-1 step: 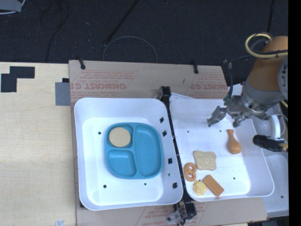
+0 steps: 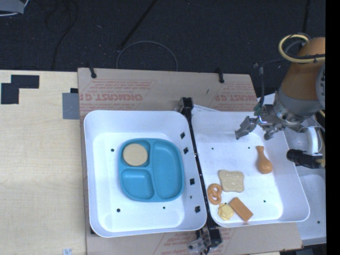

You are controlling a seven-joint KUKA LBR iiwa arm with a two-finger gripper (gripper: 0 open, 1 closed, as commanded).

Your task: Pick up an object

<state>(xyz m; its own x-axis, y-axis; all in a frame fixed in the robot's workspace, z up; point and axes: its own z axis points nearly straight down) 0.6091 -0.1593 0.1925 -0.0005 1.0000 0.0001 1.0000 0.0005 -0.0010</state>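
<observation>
On the counter (image 2: 37, 163), in the left bin (image 2: 101, 137), a blue divided tray (image 2: 159, 177) with a tan round cookie (image 2: 135, 154) in its upper-left compartment. In the right bin (image 2: 287, 195), a pretzel (image 2: 214, 193), a slice of toast (image 2: 231, 180), a yellow piece (image 2: 226, 212) touching an orange block (image 2: 241, 209), and a brown drumstick (image 2: 263, 160), narrow end up. Just above, jaws of the gripper (image 2: 258, 128) spread apart, grasping nothing.

The two-finger gripper (image 2: 258, 129), fingers spread with nothing between them, hovers over the right white bin (image 2: 297, 195) above the orange drumstick-shaped toy (image 2: 263, 161).
</observation>
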